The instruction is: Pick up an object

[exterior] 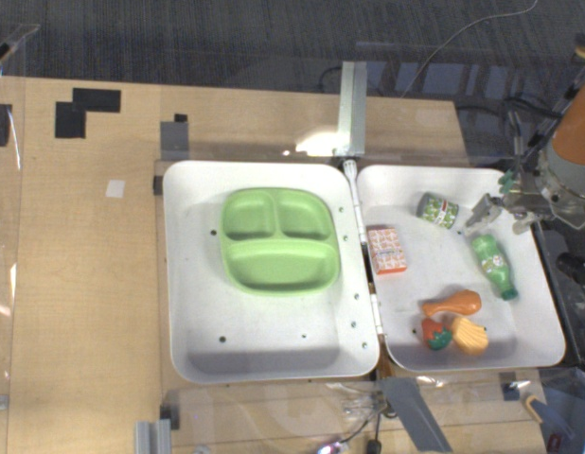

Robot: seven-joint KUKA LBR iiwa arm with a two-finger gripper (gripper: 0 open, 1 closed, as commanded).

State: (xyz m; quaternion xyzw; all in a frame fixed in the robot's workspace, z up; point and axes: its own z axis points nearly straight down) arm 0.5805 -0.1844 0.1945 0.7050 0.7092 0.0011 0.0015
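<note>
The right bin (406, 334) holds several small objects. A green bottle (493, 266) lies near its right wall. At the back of that bin a small can (436, 209) rests on its side, and a red and white box (386, 250) sits flat close to the divider. An orange toy food piece (452, 304) and a yellow and red piece (460, 335) lie at the front. My gripper (499, 220) hangs over the bin's back right, just above the bottle's top end and right of the can. It is open, with nothing between its fingers (479, 213).
A green divided plate (278, 240) fills the middle of the left bin (198, 329). A metal divider strip (361, 253) runs between the two bins. The arm (569, 149) comes in over the right bin's right rim.
</note>
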